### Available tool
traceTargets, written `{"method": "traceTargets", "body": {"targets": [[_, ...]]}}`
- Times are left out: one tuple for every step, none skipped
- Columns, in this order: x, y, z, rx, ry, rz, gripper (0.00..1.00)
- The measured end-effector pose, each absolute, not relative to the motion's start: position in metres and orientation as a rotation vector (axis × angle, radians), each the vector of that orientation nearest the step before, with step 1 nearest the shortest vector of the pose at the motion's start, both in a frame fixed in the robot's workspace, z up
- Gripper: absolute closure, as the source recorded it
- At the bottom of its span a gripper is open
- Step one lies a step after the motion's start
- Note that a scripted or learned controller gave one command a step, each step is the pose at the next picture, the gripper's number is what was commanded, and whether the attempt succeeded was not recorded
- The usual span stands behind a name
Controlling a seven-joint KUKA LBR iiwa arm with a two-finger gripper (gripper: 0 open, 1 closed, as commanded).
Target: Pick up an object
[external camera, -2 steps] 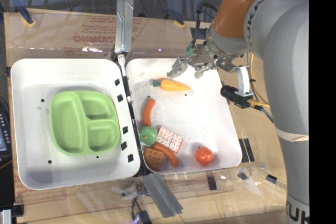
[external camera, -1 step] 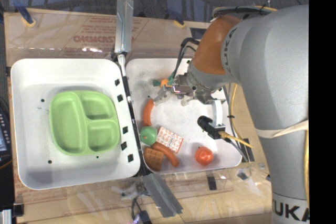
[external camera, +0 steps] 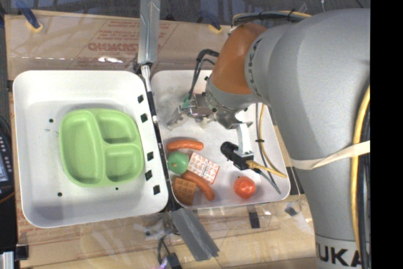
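Note:
My gripper (external camera: 183,110) hangs low over the upper left part of the right bin (external camera: 272,135), just above the toy food. Below it lies an orange-red sausage (external camera: 184,144). Further toward the front are a green round piece (external camera: 178,162), a red-and-white patterned packet (external camera: 204,167), a second sausage (external camera: 203,186) and a brown waffle (external camera: 183,190). A red tomato (external camera: 245,186) sits alone at the bin's front right. I see nothing held in the gripper.
The left bin (external camera: 31,135) holds a green divided plate (external camera: 101,147). A ridge with black clips (external camera: 150,129) separates the two bins. The bulky grey arm (external camera: 315,104) covers the right bin's right side.

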State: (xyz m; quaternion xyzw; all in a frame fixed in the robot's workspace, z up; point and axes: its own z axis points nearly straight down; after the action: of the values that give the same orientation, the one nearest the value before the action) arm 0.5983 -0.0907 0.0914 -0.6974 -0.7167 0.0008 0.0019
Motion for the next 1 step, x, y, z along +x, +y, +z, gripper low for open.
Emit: {"method": "traceTargets", "body": {"targets": [[0.5401,-0.1016,0.0902,-2.011,-2.407,0.003,0.00]]}}
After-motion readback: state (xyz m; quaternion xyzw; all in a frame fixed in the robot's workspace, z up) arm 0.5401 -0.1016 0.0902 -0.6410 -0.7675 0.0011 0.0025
